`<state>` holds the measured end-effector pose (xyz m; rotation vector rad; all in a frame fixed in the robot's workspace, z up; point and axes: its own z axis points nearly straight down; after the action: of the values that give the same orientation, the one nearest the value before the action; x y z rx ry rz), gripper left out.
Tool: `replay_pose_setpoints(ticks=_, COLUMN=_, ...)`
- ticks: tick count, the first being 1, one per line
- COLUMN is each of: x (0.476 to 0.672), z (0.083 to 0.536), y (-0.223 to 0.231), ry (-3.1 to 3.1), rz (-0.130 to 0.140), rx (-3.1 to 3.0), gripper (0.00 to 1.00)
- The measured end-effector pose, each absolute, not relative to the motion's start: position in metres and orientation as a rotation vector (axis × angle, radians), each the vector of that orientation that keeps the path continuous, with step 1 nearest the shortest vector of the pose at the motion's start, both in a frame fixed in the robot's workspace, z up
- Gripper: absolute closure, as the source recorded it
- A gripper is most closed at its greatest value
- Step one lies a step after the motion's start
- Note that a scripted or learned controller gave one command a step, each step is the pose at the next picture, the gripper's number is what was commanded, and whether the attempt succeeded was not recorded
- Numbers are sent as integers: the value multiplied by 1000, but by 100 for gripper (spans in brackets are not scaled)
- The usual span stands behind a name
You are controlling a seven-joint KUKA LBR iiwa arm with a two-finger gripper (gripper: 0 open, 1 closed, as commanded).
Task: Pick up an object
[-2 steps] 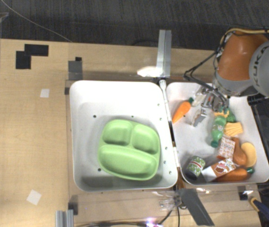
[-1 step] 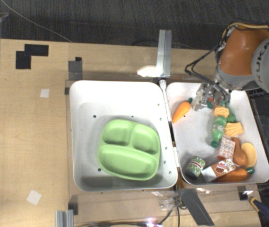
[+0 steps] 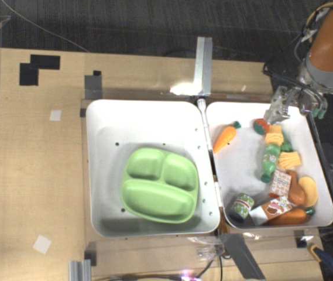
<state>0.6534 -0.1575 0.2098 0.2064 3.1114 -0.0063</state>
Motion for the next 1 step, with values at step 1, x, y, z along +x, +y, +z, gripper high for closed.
replay_pose_setpoints(ticks=1, x=655, z=255, y=-96, ry=3105, rz=4, rx=360, gripper=100)
